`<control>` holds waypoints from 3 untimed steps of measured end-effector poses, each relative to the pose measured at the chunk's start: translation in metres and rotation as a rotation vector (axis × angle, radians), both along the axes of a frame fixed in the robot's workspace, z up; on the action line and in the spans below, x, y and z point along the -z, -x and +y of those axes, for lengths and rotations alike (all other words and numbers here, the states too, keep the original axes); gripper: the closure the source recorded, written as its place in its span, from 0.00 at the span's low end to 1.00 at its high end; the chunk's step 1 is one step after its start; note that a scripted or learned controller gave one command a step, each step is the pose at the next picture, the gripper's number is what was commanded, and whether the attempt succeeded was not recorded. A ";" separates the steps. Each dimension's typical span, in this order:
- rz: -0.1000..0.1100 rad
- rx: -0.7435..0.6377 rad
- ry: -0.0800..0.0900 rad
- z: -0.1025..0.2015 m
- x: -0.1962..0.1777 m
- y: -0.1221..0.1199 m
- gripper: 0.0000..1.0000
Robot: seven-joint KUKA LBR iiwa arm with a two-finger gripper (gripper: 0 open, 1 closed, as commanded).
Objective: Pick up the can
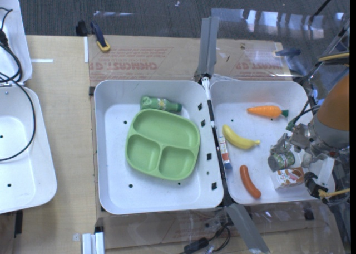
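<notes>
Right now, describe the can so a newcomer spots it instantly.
Look in the right-hand white bin, at its right side, where the gripper reaches in. The can lies there, just above a small carton. It is the only shiny metal cylinder; its neighbours are a banana, carrot and sausage.

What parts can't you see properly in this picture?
- Gripper: its fingers blur together with the can, so their state is unclear.
- Can label: too small to read.
- Carton beside the can: partly behind the arm's parts.
- Green bottle: lower edge hidden by the green tray.
</notes>
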State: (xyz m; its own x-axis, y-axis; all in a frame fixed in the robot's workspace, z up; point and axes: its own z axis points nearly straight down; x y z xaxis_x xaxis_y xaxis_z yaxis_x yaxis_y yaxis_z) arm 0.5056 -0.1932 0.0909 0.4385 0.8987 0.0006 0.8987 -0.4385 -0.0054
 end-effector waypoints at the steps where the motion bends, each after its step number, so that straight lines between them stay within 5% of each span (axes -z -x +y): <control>1: 0.001 0.000 0.000 0.000 -0.008 0.000 1.00; 2: -0.001 -0.007 0.003 -0.016 0.000 -0.032 1.00; 3: -0.001 -0.016 -0.011 -0.007 0.000 -0.035 0.00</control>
